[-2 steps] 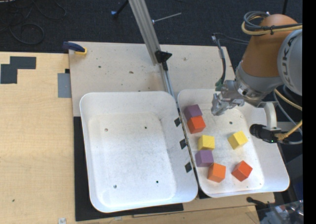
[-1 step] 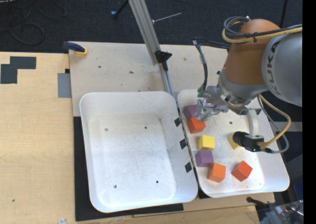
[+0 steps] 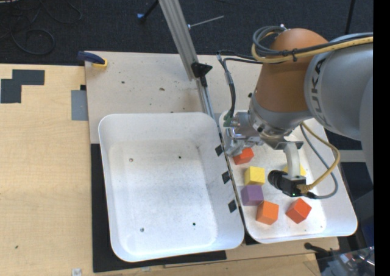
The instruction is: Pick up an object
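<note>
Fingers (image 3: 239, 145) just above red block (image 3: 244, 156)

Grey and orange robot arm (image 3: 317, 86) with cables along its body.

The arm has a smooth, rounded grey metal casing, and part of a dark "KUKA" lettering shows on its side. Above the wrist sits a glossy orange band (image 3: 286, 77), dome-shaped from this angle. A bundle of cables (image 3: 274, 49), yellow, grey and black, loops over the top of the orange section and runs back along the grey casing. Below the orange band is a silver-grey wrist flange (image 3: 271, 123) with small fittings. A pale, slim finger-like part (image 3: 293, 160) extends from it, ending by a black module (image 3: 283, 181) with a tiny green light. A yellow and dark cable (image 3: 326, 171) curves round to that module.
</note>
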Available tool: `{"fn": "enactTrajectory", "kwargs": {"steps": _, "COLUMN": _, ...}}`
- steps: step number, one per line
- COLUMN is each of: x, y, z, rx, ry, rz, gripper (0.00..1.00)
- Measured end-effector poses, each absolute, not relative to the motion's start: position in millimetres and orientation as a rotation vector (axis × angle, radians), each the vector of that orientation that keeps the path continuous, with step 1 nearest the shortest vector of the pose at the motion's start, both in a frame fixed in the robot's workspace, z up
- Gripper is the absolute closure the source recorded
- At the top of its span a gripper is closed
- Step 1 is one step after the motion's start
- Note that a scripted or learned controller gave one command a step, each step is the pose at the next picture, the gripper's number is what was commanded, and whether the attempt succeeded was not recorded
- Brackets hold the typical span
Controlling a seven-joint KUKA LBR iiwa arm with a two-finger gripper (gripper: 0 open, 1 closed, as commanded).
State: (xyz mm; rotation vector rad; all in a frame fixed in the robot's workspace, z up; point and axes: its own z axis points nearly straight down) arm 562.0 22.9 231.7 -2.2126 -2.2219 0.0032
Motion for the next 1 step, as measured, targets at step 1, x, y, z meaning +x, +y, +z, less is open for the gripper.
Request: {"fn": "enactTrajectory", "kwargs": {"steps": 1, "x": 522.3, "y": 63.5, "z": 234.0, "rx": -2.213, "ry": -2.222, "rz": 0.005, "gripper": 1.00}}
